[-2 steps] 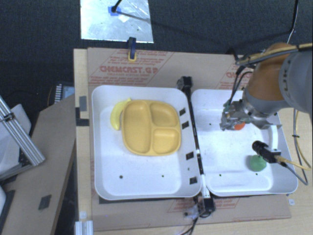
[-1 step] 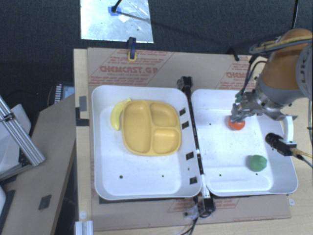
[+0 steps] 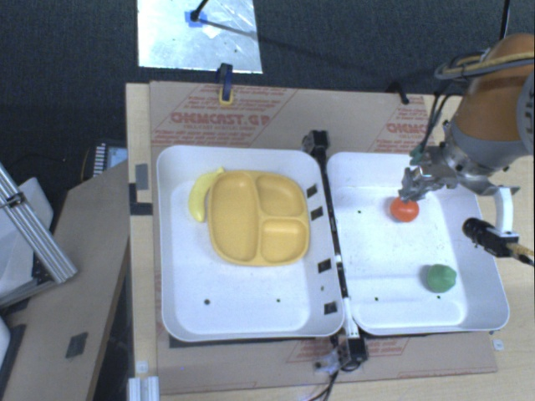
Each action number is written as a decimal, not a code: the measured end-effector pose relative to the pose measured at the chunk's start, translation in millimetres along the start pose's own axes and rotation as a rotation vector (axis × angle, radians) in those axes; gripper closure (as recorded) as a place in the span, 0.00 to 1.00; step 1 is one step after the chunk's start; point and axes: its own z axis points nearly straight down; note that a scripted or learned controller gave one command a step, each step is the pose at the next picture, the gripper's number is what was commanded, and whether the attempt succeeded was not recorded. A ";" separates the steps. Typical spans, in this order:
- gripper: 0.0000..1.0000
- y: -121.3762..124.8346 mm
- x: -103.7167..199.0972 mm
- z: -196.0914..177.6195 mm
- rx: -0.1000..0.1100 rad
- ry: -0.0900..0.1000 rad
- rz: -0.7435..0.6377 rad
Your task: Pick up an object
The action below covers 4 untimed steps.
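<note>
We see the counter (image 3: 142, 249) carrying two white bins side by side. The left bin (image 3: 180, 299) holds a yellow divided tray (image 3: 255, 217) with a banana (image 3: 199, 195) touching its left edge. The right bin (image 3: 376, 307) holds an orange-red ball (image 3: 405, 210) near its back and a green object (image 3: 440, 277) toward the front right, well apart. The arm (image 3: 493, 107) reaches in from the right. The tool (image 3: 410, 192) sits directly over the ball, at its top; we cannot tell how its jaws stand or whether it grips anything.
</note>
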 end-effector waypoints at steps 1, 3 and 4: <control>1.00 15.6 55.9 6.3 0.003 0.003 -0.006; 1.00 30.8 148.2 -4.6 0.003 0.003 -0.006; 1.00 31.9 209.2 4.2 0.004 0.004 -0.007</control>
